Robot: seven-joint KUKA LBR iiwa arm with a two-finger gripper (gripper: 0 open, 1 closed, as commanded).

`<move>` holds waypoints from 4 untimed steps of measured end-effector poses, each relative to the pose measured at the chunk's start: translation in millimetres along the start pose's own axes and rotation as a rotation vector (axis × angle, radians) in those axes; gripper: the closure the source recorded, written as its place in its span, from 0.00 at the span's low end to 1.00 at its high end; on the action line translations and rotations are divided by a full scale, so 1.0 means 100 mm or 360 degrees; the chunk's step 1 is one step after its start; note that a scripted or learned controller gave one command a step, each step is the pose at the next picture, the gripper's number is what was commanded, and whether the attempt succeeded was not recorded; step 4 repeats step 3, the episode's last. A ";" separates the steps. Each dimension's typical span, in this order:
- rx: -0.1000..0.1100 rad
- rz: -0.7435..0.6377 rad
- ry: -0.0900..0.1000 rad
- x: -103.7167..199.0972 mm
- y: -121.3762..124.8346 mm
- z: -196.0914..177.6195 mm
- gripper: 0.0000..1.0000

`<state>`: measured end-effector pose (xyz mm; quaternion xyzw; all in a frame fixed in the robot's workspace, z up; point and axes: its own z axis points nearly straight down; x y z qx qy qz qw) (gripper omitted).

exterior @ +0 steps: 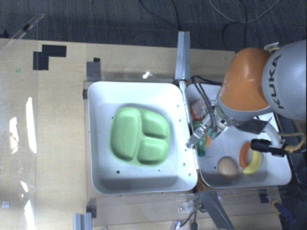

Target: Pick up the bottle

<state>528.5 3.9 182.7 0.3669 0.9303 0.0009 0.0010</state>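
Our jaws sit low at the right bin's left wall; we cannot tell their state. We should centre over the bottle before closing.

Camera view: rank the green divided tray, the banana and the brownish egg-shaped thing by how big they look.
1. green divided tray, largest by far.
2. banana.
3. brownish egg-shaped thing, close to the banana; partly hidden banana makes this unsure.
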 end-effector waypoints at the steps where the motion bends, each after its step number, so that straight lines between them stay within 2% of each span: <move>1: 0.0003 0.0012 0.0003 0.58 0.02 0.01 0.00; 2: -0.0001 -0.0025 -0.0001 0.45 0.26 -0.55 0.00; 3: 0.0001 -0.0617 0.0002 0.06 -0.52 0.01 0.00; 4: 0.0001 -0.0617 0.0002 0.06 -0.52 0.01 0.00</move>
